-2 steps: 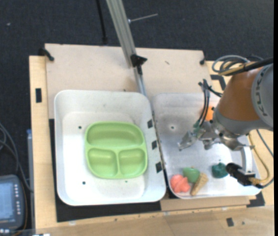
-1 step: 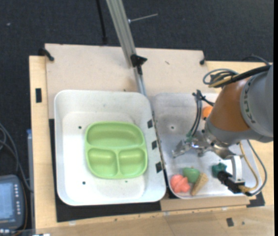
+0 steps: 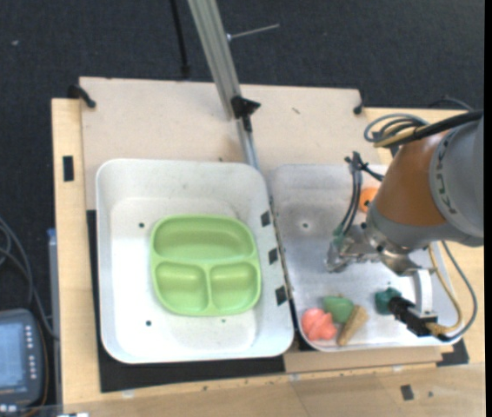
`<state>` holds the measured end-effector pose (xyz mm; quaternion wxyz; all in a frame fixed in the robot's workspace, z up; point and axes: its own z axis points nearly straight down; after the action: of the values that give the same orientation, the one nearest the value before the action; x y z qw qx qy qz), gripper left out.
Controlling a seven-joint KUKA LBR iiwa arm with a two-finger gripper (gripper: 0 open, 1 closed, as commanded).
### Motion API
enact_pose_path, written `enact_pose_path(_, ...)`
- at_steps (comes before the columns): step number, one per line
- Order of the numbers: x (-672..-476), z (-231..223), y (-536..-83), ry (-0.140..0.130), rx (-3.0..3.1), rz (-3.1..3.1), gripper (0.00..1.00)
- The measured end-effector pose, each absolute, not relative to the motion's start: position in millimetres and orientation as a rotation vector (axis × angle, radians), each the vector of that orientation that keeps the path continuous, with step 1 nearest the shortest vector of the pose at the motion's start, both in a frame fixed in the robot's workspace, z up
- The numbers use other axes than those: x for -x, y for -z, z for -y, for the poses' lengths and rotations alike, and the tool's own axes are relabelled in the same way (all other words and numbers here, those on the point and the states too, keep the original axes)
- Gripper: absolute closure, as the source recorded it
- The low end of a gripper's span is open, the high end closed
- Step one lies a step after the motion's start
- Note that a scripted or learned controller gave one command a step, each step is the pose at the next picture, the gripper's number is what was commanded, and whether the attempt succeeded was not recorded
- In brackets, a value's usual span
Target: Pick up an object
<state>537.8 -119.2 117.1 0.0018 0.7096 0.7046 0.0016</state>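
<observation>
My gripper [image 3: 340, 259] hangs low over the middle of the right bin [image 3: 302, 200], under the grey arm with its orange band. Near the bin's front edge lie a pink object [image 3: 318, 323], a green object [image 3: 339, 306] and a tan cone-shaped piece [image 3: 353, 325], close together. A dark teal object [image 3: 388, 300] sits to their right. A small orange thing [image 3: 366, 200] peeks out behind the arm. The gripper stands apart from the front cluster, with nothing seen in it.
The left bin [image 3: 124, 233] holds a light green divided plate [image 3: 204, 264]. A metal pole [image 3: 220, 55] rises from the bench behind the bins. Cables loop beside the arm at the right.
</observation>
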Motion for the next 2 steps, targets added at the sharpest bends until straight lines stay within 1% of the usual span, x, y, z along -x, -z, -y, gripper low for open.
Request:
enact_pose_path(1, -538.6, 110, -169, -0.007, -2.213, -2.222, 1.0)
enact_pose_path(2, -538.0, 119, -217, -0.006, -2.213, -2.22, 1.0)
